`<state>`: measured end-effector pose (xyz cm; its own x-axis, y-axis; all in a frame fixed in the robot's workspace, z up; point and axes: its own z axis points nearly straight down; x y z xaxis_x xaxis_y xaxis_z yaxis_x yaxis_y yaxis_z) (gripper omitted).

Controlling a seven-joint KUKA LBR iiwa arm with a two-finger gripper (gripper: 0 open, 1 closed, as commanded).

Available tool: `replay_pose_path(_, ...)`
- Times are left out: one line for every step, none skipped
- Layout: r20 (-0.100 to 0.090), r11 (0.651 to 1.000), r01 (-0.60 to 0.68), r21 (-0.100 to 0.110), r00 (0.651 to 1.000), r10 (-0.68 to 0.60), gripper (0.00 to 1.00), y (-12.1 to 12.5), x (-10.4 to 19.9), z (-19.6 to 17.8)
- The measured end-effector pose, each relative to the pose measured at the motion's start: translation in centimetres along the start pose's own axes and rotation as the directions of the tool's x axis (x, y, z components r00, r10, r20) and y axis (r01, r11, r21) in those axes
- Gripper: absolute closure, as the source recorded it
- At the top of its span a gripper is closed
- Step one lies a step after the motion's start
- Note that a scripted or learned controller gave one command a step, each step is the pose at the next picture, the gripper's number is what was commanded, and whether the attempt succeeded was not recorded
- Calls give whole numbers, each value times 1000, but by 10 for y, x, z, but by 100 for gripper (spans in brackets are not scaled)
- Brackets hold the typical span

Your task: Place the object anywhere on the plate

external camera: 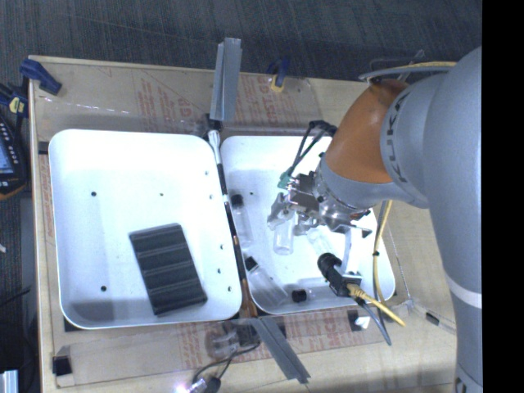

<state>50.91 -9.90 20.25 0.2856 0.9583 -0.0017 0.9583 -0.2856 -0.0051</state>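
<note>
Jaws low over right bin [255, 164], grip state unclear, black ribbed plate [168, 268] in left bin [98, 166]

Bench [123, 97], pale brown top. Item one: white bin [254, 166], directly beneath the pincer [284, 232]. Item two: second white bin [106, 170], just beside the first, beyond the pincer from the arm.

Looks like a robotics lab or test cell: plywood bench [123, 97] standing on dark carpet [123, 15], two shallow white bins [106, 162] [254, 166] mounted side by side, blue clamps [39, 74] at the edge, metal bar [225, 76] fixed between them, grey-and-orange industrial arm [409, 137] reaching in.
</note>
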Motion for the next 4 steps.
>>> replay_pose_path(-1,997,83,0,997,-83,100,103,83,12)
replay_pose_path(-2,992,129,-1,992,-129,100,105,162,11)
replay_pose_path(0,991,-137,3,991,137,100,5,155,-6)
replay_pose_path(4,949,-315,3,949,315,100,-102,219,56)
